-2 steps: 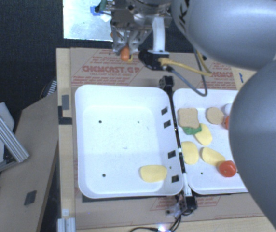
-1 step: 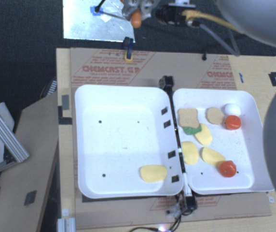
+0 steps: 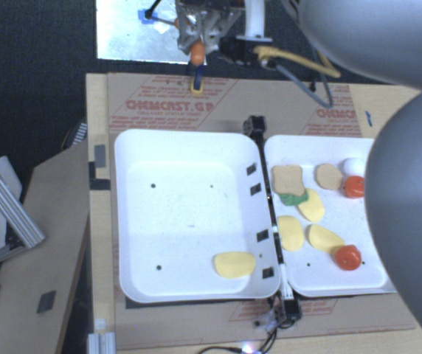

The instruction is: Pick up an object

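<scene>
My gripper (image 3: 196,44) hangs high above the bench, beyond the far edge of the left bin (image 3: 133,150). Its fingers are shut on a small orange object (image 3: 195,50) at their tips. A thin dark stem runs down from that object to a yellow end (image 3: 196,86) just over the cardboard. Near the front right corner of the left bin lies one pale yellow piece (image 3: 234,264). The right bin (image 3: 322,290) holds a toast slice (image 3: 288,177), a green piece (image 3: 293,196), a tan round (image 3: 328,175), two red balls (image 3: 347,257) and several yellow pieces (image 3: 312,206).
The big grey arm (image 3: 410,183) covers the right bin's right side. A black divider with clips (image 3: 261,190) runs between the bins. Brown printed cardboard (image 3: 167,105) lies under both. A metal rail (image 3: 4,205) slants at the left edge.
</scene>
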`<state>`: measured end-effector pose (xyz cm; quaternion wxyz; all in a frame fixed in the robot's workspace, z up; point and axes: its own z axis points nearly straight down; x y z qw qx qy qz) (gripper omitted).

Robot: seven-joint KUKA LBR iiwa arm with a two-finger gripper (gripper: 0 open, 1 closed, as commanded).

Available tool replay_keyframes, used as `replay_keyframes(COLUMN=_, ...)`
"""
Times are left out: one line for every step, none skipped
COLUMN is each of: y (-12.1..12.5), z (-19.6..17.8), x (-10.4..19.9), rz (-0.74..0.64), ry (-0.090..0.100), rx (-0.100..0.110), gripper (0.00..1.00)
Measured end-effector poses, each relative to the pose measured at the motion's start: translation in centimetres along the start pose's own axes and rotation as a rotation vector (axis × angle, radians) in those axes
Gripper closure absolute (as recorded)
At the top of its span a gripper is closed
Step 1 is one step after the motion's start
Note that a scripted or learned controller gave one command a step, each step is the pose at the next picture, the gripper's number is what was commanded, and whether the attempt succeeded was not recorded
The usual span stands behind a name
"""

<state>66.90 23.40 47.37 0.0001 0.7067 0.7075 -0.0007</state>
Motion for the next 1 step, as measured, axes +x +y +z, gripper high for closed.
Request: replay_keyframes(y=-2.2, z=-3.37, x=0.01, rz=-0.003, ry=0.003, rx=-0.004, gripper=1.0)
